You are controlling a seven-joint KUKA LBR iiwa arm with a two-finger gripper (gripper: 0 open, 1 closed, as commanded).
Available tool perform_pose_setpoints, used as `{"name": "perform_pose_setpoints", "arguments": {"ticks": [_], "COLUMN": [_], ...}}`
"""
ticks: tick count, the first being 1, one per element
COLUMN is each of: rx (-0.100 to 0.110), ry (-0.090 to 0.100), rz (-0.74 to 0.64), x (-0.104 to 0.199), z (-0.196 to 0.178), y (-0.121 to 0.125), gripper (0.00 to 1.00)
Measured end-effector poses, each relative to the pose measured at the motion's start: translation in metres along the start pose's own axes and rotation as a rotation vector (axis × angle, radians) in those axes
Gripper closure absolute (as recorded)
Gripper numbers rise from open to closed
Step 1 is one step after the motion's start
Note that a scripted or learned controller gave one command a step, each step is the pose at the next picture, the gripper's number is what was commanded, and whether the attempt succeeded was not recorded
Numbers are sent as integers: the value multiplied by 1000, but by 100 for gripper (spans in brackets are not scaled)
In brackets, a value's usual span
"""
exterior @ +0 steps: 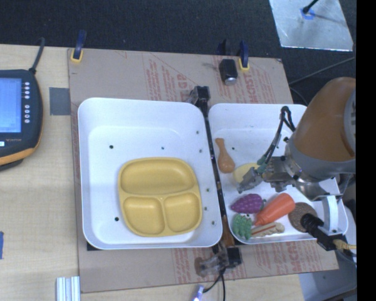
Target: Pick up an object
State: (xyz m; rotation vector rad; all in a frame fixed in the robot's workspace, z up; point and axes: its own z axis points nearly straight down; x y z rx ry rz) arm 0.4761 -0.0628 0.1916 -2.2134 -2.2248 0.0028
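Note:
The right bin [250, 119] holds several toy foods: a tan drumstick-like piece [224, 157], a pale yellow piece [242, 170], a purple grape bunch [247, 202], an orange carrot [275, 209], a green broccoli piece [241, 226] and a brown round piece [297, 214]. My gripper [251, 179] hangs low over the bin's middle, just right of the yellow piece and above the grapes. Nothing shows between its fingers. The left bin [97, 130] holds a yellow divided plate [160, 195].
The arm's grey and orange body [323, 130] covers the right bin's right side. A teach pendant [9, 118] lies on the bench at far left. Clamps [229, 69] sit at the cardboard's far edge.

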Motion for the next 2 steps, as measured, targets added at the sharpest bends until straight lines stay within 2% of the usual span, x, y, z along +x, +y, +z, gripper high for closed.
{"name": "perform_pose_setpoints", "arguments": {"ticks": [1,2], "rx": [1,1], "ry": [-1,-1], "rz": [1,-1], "x": [-33,-34], "z": [67,100], "y": [-1,0], "gripper": [0,0]}}
